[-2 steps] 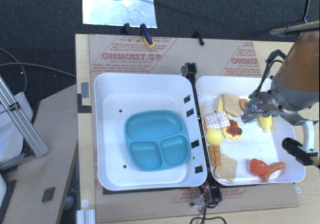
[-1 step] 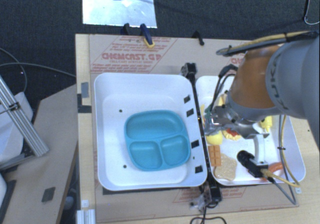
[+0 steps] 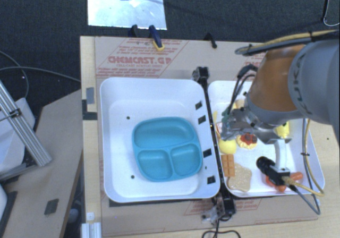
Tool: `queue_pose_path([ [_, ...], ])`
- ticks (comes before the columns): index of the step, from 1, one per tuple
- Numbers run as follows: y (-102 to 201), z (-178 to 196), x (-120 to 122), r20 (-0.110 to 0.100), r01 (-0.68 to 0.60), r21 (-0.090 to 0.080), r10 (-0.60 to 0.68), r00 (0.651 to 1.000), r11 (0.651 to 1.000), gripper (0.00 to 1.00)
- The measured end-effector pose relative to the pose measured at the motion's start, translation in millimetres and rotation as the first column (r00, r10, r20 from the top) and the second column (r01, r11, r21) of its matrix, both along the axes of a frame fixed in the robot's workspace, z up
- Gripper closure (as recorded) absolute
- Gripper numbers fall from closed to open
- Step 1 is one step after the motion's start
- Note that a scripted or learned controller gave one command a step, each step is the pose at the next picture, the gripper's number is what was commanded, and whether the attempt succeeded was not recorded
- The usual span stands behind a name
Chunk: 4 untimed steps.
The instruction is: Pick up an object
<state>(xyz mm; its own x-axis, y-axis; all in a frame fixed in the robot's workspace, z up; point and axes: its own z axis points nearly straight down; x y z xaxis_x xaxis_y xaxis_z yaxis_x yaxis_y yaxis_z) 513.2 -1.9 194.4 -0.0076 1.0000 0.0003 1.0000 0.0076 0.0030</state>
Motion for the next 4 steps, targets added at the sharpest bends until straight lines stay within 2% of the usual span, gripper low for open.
queue_pose_path([
  [1,-36,17,-27,-0.003,0.008,0.0,-0.008,1.0,1.0,1.0],
  [2,7,6,-26,-0.004,0.002,0.001,-0.002,1.0,1.0,1.0],
  [3,23,152,-23,0.013,-0.001,0.002,0.001,1.0,1.0,1.0],
  [4,-38,77,-26,-0.002,0.007,0.0,-0.007,1.0,1.0,1.0],
])
